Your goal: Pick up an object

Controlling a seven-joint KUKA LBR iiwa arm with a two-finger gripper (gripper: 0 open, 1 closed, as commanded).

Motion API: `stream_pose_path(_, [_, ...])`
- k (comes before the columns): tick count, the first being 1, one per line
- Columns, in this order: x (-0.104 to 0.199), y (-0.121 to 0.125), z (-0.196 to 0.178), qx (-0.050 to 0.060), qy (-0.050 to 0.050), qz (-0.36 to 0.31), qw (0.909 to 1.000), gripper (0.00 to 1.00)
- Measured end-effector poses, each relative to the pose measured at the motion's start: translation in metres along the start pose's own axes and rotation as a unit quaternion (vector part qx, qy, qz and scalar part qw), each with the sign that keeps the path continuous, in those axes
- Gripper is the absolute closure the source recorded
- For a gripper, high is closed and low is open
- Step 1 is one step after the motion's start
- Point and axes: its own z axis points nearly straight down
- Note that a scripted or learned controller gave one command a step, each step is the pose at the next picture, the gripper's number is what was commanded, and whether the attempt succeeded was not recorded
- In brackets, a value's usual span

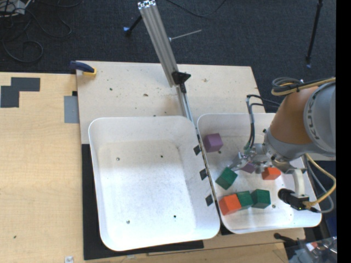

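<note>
The gripper (249, 159) hung low inside the right bin (237, 124), close over a small purple block (248, 168) that lay just beneath its metal tips; whether the tips were spread or pinched on anything could not be told, as the wrist and cabling blurred them. Taking that right bin as the landmark, a larger purple cube (213, 142) sat toward its far left part, turned a little so that one corner faced the dividing edge. A green cube (226, 177) lay near the bin's middle, tilted on a diagonal, just left of the gripper. An orange block (271, 173) rested beside the arm's wrist, toward the bin's right side, partly hidden. Along the bin's near wall three blocks stood in a row, touching: an orange cube (230, 203) at the left, a green cube (244, 199) in the middle, and another green cube (261, 198) at the right, the row's long axis running roughly parallel to that near wall. None of the blocks showed a clear long axis of its own. The left bin (143, 183) adjoined the right bin's left wall.
</note>
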Motion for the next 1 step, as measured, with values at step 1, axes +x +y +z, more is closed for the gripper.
stream_pose_path(1, [-0.0007,-0.0003,-0.0106,0.000,0.001,0.003,1.0000,1.00])
